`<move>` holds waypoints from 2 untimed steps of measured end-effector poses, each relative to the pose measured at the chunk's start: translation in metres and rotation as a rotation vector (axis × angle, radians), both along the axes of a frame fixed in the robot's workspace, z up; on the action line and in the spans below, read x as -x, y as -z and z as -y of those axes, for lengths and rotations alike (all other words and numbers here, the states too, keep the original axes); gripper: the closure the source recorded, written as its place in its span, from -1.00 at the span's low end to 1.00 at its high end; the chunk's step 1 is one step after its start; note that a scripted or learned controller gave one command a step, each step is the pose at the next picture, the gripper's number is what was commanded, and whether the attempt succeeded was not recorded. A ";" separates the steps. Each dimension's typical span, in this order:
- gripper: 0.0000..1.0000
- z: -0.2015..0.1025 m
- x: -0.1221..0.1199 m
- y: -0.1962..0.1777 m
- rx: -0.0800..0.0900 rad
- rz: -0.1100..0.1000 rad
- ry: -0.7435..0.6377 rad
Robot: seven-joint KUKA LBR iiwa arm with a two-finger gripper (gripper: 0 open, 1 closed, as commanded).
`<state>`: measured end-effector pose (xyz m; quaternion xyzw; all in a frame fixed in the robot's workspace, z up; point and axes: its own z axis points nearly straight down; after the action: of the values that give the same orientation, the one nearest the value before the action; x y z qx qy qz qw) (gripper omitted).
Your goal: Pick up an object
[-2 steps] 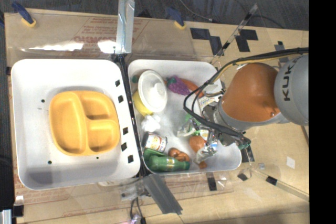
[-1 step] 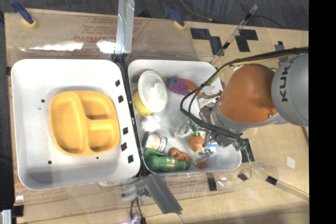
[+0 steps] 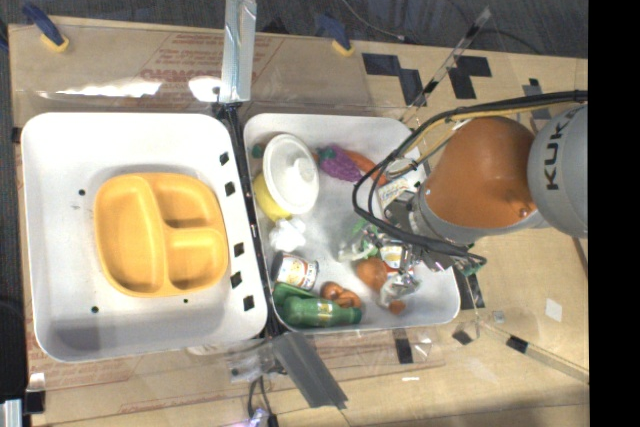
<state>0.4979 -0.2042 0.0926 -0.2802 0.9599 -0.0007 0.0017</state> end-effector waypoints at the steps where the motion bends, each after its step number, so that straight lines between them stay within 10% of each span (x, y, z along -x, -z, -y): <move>1: -1.00 -0.002 -0.029 0.000 0.000 -0.001 -0.141; 2: -1.00 0.004 -0.006 0.001 -0.001 -0.004 -0.094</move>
<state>0.5040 -0.2086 0.0919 -0.3252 0.9456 0.0004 -0.0001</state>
